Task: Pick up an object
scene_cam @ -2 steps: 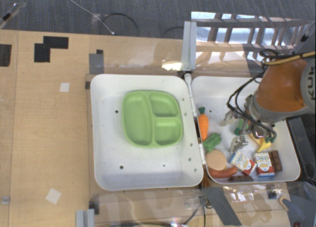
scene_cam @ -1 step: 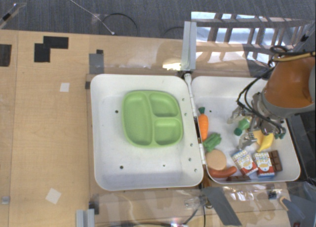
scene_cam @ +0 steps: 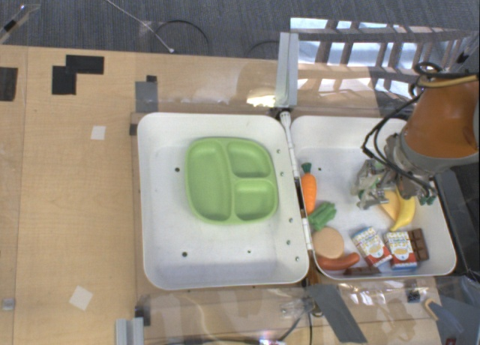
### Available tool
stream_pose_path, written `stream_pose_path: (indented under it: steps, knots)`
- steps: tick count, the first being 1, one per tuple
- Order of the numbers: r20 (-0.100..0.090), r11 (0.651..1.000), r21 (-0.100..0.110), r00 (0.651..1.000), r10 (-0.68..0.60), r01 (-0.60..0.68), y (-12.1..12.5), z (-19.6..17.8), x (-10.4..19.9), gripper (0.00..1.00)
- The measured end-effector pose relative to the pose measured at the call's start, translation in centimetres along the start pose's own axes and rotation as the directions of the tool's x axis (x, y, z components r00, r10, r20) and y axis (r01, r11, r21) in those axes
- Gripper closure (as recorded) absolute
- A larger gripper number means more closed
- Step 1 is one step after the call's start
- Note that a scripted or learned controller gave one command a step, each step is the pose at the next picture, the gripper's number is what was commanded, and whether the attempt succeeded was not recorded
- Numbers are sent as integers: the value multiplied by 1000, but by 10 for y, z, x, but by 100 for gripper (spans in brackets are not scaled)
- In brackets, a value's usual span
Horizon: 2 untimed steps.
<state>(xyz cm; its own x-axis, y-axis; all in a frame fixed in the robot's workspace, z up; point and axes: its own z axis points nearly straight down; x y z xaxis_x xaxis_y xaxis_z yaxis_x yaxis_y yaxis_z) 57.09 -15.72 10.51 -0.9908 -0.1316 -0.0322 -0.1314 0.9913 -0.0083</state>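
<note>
Tabletop (scene_cam: 67,208): carried two bins side by side, touching along their inner edges.
Left bin (scene_cam: 165,261): held a divided plate (scene_cam: 229,180), lying near its middle.
Right bin (scene_cam: 330,141): held all the small things, gathered in its near half.
Carrot (scene_cam: 308,192): lay along the right bin's left wall.
Pepper (scene_cam: 322,216): just in front of the carrot.
Bun (scene_cam: 328,243): in front of the pepper.
Sausage (scene_cam: 337,262): in front of the bun, by the near wall.
Cartons (scene_cam: 384,248): two, side by side, right of the bun.
Banana (scene_cam: 403,211): behind the cartons, near the right wall.
Hand (scene_cam: 370,189): just left of the banana, above the bin floor.
</note>
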Motion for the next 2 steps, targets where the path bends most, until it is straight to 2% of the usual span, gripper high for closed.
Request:
stream_pose_path:
  steps: [1, 2]
  knots:
    - [-8, 994, -3, 993, -114, 114, 12, -149, -64, 100]
    - [-19, 994, -9, 994, -112, 112, 12, -142, -61, 0]
